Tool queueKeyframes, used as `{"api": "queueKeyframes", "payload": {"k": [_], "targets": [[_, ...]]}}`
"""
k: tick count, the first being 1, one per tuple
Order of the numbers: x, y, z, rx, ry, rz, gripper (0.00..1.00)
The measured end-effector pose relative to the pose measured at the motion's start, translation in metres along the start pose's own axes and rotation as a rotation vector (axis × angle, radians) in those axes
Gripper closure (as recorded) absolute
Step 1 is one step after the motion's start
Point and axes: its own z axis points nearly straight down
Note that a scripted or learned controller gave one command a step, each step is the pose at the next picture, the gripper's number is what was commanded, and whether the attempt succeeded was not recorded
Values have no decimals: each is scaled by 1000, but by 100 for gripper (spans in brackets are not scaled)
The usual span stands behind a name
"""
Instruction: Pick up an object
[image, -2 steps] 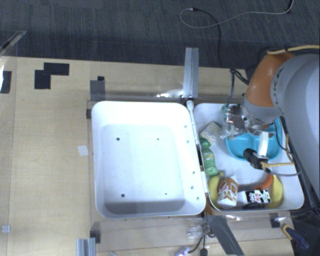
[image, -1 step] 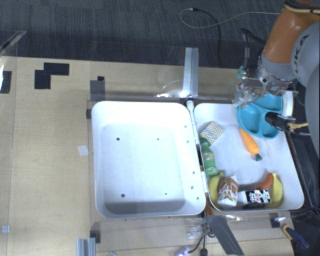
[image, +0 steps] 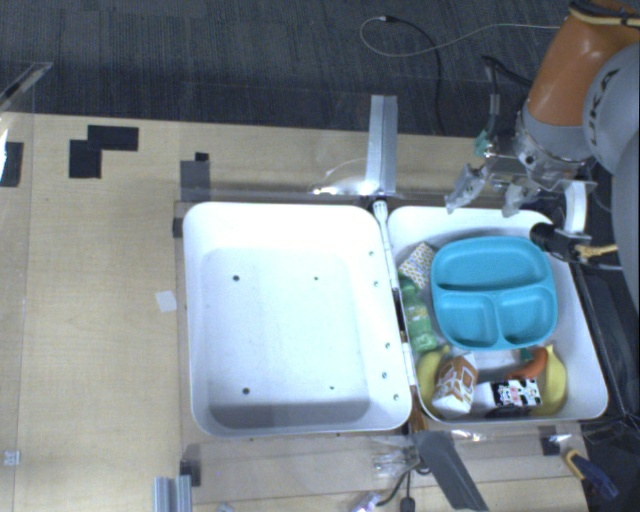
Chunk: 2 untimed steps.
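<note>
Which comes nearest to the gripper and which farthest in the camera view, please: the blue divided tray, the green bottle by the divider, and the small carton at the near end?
Measured from the gripper, at the right bin's far edge:
1. Blue divided tray, filling the bin's far and middle part.
2. Green bottle, against the divider on the bin's left side.
3. Small carton, at the bin's near end.

hand (image: 487, 190): above the far rim of the right bin (image: 592, 380)
tray (image: 492, 291): in the right bin, just nearer than the hand
carton (image: 456, 385): nearer still, beyond the tray
left bin (image: 280, 420): well left of the hand
</note>
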Motion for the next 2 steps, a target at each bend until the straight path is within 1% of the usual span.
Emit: {"api": "queueKeyframes", "payload": {"k": [1,2], "targets": [[-94,8,6,-2,-2,126,0],[-93,8,6,-2,-2,125,0]]}}
